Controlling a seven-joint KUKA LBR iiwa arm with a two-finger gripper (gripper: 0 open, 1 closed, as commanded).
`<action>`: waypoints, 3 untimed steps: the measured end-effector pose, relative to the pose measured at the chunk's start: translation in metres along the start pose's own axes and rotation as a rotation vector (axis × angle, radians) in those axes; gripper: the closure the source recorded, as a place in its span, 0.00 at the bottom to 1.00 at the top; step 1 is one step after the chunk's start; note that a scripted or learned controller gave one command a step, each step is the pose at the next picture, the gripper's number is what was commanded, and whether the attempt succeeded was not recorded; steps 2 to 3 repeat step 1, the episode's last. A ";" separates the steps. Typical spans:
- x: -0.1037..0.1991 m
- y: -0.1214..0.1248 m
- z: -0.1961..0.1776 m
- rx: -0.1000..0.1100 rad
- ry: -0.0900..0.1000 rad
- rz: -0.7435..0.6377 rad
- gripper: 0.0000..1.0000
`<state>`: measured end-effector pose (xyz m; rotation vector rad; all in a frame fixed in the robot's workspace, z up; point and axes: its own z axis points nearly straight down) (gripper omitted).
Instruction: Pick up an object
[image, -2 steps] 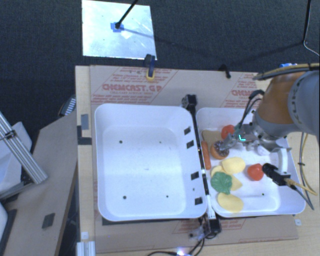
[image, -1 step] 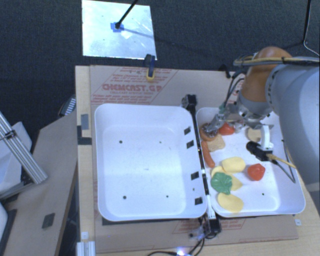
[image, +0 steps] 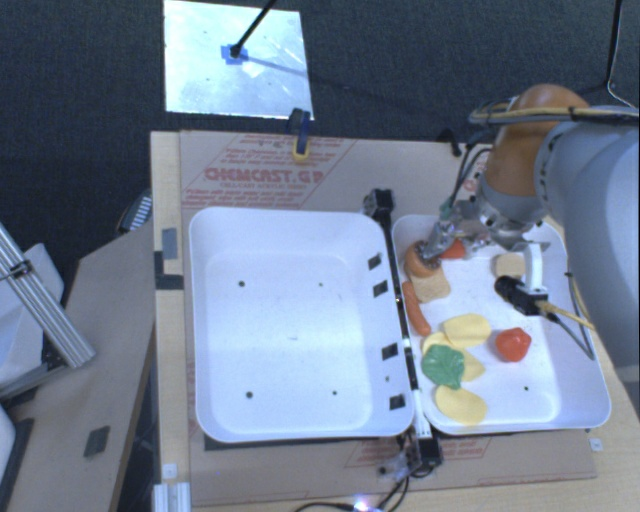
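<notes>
Toy food (image: 466, 330) fills the right bin (image: 575, 405), and I see no single piece lifted clear of it. The carrot (image: 415, 308) is the one long piece: it lies along the bin's left wall, its long axis running from upper left to lower right, near the divider. Above it sit a brown round piece (image: 422, 264) and a tan slice (image: 432, 287), touching each other. A yellow oval (image: 467, 329) lies mid-bin, with a green leafy piece (image: 443, 365) below it, overlapping another yellow piece, and a further yellow piece (image: 460, 404) nearest the front wall. A red tomato-like piece (image: 513, 344) sits to their right, and a pale piece (image: 509, 265) near the far wall. The gripper (image: 437, 247) is down at the bin's upper left corner, just above the brown round piece; I cannot tell how its tool stands or whether it has anything. The left bin (image: 290, 320) shows bare white floor. The board (image: 265, 165) under the bins carries red print reading "CHEMCAST".
</notes>
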<state>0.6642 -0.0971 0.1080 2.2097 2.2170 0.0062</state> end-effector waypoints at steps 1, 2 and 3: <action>0.094 -0.010 -0.083 0.000 0.009 -0.010 1.00; 0.094 -0.010 -0.083 0.000 0.009 -0.010 1.00; 0.094 -0.010 -0.083 0.000 0.009 -0.010 1.00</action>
